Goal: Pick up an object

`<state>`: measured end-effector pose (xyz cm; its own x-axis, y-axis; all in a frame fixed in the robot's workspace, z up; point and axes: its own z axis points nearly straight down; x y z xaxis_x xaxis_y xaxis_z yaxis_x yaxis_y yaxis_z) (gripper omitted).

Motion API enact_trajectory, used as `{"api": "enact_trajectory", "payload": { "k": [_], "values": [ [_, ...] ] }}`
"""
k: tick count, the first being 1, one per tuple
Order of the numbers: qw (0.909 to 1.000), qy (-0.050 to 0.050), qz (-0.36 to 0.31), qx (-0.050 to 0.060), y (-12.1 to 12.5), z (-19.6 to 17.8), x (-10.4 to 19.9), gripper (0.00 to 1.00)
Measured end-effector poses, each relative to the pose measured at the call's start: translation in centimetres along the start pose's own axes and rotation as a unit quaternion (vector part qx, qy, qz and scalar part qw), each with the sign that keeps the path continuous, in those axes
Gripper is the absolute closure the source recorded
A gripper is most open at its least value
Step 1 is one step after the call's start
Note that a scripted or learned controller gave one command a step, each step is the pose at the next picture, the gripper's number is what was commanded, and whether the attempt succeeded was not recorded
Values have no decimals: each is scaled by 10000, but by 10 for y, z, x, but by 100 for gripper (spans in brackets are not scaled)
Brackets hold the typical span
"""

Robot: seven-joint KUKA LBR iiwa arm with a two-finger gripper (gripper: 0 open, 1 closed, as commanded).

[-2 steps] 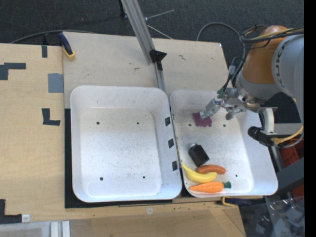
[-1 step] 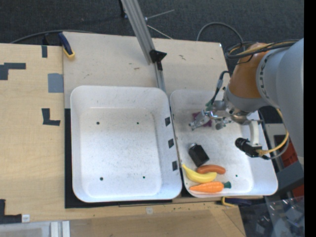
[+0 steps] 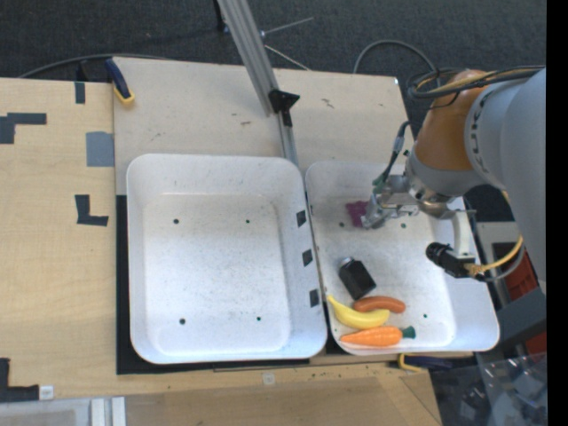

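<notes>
Gripper (image 3: 377, 213) is low in the right bin (image 3: 461, 327), right beside a small purple object (image 3: 356, 211); can't tell its state from this angle. Risk: it's offset to one side of the piece, so closing could nudge it away or pinch air. Black block (image 3: 357, 278), banana (image 3: 353, 312), sausage (image 3: 380, 305) and carrot (image 3: 377, 336) lie well clear toward the front edge.

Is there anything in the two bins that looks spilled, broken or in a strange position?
Nothing stands out. In the right bin, the banana, carrot, sausage and black block lie whole near the front. The gripper is beside a small purple thing.
</notes>
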<state>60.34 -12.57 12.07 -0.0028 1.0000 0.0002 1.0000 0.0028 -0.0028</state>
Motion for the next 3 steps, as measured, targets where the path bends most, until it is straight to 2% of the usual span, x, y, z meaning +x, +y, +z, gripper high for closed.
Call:
{"api": "enact_trajectory", "payload": {
  "k": [3],
  "values": [
    [10000, -3, 6, -29, -3, -122, 0, 100]
  ]
}}
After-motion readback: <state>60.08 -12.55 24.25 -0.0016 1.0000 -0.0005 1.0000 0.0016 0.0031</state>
